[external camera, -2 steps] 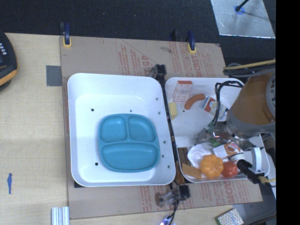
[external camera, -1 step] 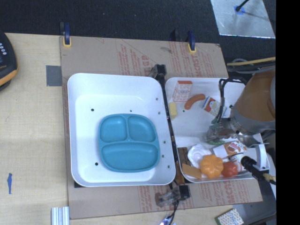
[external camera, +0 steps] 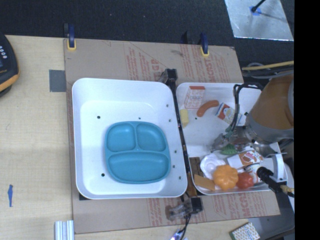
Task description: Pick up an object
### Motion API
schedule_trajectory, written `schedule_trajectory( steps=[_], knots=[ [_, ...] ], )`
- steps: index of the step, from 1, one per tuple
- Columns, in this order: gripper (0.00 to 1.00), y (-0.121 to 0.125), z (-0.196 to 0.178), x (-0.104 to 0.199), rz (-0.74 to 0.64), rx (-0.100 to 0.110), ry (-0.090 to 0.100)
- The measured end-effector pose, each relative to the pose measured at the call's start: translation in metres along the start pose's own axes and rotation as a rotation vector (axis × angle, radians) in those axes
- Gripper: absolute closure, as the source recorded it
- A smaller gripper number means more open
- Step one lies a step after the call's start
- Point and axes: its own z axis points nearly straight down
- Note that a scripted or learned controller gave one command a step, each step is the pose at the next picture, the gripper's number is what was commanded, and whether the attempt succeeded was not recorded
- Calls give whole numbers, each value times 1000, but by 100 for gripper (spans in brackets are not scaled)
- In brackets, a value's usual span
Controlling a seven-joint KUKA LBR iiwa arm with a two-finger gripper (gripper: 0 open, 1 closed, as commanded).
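Arm low over right bin [external camera: 200, 88] — hand [external camera: 231, 143] sits among clutter, grip state unreadable. Orange toy [external camera: 225, 176] lies just front-left of it — sausage [external camera: 207, 107] farther back.

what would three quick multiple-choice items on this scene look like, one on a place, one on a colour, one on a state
1. Where does the divided plate lie?
A. in the left bin
B. in the right bin
C. on the bare bench

2. What colour is the divided plate?
A. red
B. blue
C. yellow

3. How does the arm stand to the bins?
A. over the left bin
B. away from both bins
C. over the right bin, above the small objects

Answers:
1. A, the plate sits on the floor of the left bin.
2. B, its three compartments are all light blue.
3. C, the arm reaches in over the right bin, near the orange pumpkin-shaped toy and the toy sausage.
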Motion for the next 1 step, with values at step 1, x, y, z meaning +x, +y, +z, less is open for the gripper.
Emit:
schedule_trajectory(
  steps=[1],
  knots=[
    [100,0,-10,-1,-3,1,-1]
  ],
)
